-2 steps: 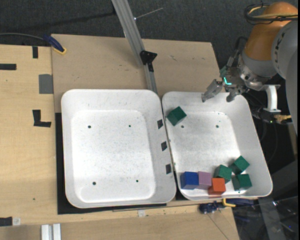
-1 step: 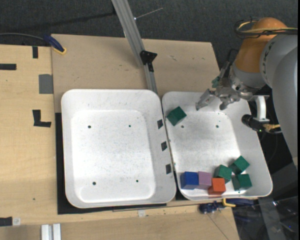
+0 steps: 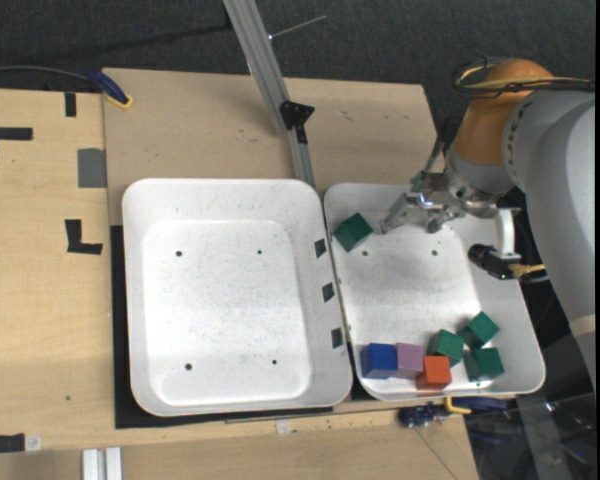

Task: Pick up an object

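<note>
Your gripper [image 3: 412, 218] hangs over the far part of the right bin [image 3: 500, 383], below the arm's orange band [image 3: 485, 133]; its fingers are spread and slanted toward the bin floor, with nothing between them. The nearest piece, a green block [image 3: 353, 232], lies alone at the bin's far left corner, just beside the fingertips but apart from them. The rest of your candidates cluster along the near edge: a blue block [image 3: 380, 359], a lilac block [image 3: 410, 358] touching it, an orange block [image 3: 436, 371], and three more green blocks [image 3: 469, 346] to their right; the left bin [image 3: 140, 268] sits alongside.
</note>
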Action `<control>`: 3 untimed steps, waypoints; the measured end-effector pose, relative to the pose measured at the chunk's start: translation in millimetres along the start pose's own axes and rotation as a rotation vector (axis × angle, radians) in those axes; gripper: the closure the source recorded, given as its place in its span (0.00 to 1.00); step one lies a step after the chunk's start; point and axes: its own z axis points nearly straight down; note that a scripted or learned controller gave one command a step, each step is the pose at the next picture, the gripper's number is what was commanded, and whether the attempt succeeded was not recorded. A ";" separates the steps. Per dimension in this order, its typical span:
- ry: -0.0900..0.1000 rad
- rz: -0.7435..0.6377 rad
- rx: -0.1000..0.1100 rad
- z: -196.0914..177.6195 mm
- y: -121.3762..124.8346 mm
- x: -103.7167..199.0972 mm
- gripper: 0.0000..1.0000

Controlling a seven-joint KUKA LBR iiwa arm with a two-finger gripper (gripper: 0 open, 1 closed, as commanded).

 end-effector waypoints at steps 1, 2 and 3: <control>-0.002 -0.002 -0.004 -13.5 1.4 0.4 1.00; 0.000 0.000 -0.010 -63.9 1.3 11.0 1.00; -0.001 0.000 -0.012 -121.2 11.1 16.1 1.00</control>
